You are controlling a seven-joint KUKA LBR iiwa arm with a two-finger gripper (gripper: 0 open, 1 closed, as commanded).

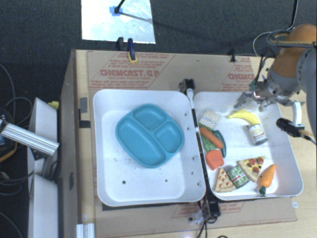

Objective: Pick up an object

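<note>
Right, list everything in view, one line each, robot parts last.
left bin: 1, white, left on bench
right bin: 1, white, right on bench
divided plate: 1, blue, middle of left bin
banana: 1, yellow, top of right bin
small jar: 1, white-labelled, below banana
checkered packet: 1, pale, right bin's upper left
carrots: 2, orange, one left, one lower right
red block: 1, left side
pizza slices: 2, bottom, second
arm: 1, grey and orange, upper right
gripper: 1, above right bin's top edge
</note>
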